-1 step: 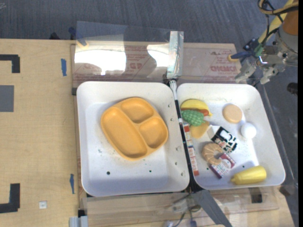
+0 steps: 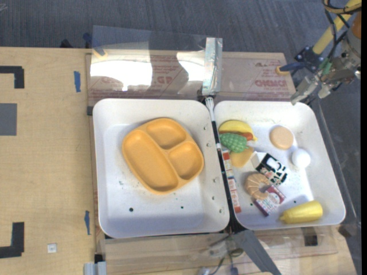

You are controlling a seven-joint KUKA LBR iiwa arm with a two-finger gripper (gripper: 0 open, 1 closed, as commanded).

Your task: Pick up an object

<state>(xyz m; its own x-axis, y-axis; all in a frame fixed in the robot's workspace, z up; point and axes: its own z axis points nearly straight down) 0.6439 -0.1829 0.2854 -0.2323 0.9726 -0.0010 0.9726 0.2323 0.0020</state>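
Yellow lemon [image 2: 301, 212] apparently touching bin rim [image 2: 335, 202]

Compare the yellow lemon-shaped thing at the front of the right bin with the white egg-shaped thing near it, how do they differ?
The lemon-shaped piece is yellow; the egg-shaped piece is white. The lemon-shaped piece is longer and lies stretched along the right bin's near edge, while the egg-shaped piece looks rounder and smaller and sits farther back, beside the round tan piece. Both lie loose in the right bin, apart from the gripper.
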